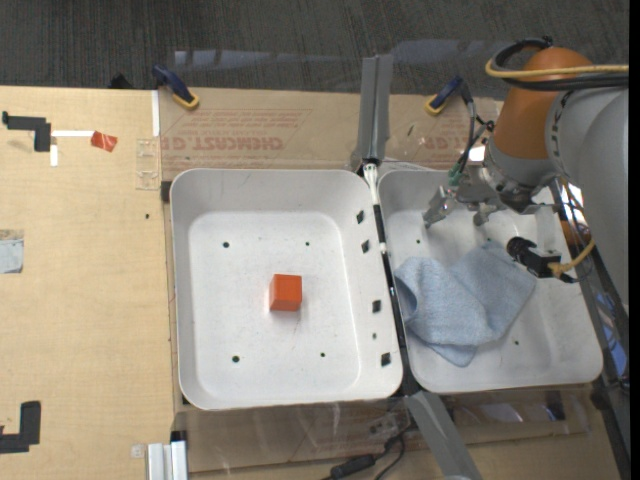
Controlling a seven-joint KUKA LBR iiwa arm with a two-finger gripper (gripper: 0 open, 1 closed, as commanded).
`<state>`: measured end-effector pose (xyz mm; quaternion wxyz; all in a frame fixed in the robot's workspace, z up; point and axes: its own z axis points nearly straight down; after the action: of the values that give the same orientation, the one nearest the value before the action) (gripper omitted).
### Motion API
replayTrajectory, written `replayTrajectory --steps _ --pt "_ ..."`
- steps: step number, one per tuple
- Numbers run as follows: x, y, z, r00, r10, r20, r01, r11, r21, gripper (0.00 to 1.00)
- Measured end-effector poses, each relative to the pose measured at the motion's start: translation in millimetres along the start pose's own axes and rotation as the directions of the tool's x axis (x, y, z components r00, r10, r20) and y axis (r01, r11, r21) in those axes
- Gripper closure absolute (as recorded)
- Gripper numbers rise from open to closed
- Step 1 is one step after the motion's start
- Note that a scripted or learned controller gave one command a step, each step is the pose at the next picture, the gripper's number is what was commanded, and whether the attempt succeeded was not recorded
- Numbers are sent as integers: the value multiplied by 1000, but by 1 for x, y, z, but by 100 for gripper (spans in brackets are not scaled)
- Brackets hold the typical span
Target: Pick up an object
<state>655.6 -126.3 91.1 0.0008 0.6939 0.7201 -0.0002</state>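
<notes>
An orange-red cube (286, 293) rests near the middle of the left bin (200, 268). A crumpled light blue cloth (462, 303) lies in the right bin (560, 363), toward its left and front. My gripper (458, 212) hangs over the back of the right bin, just above the cloth's far edge, with its two fingers spread apart and nothing between them. The arm's orange band (530, 108) rises behind it.
A metal divider (375, 118) runs between the two bins. Blue-and-yellow clamps (175, 86) sit on the cardboard behind the bins. A wooden bench surface (70, 298) lies left of the left bin.
</notes>
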Motion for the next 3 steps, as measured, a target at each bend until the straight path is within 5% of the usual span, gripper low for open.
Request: replayTrajectory --steps 1,2,3 --pt "2 4 -16 994 -106 0 106 994 2 0" --pt "122 -30 -98 977 -213 -2 213 977 3 0" --pt "111 -94 -125 998 69 0 -69 998 7 0"
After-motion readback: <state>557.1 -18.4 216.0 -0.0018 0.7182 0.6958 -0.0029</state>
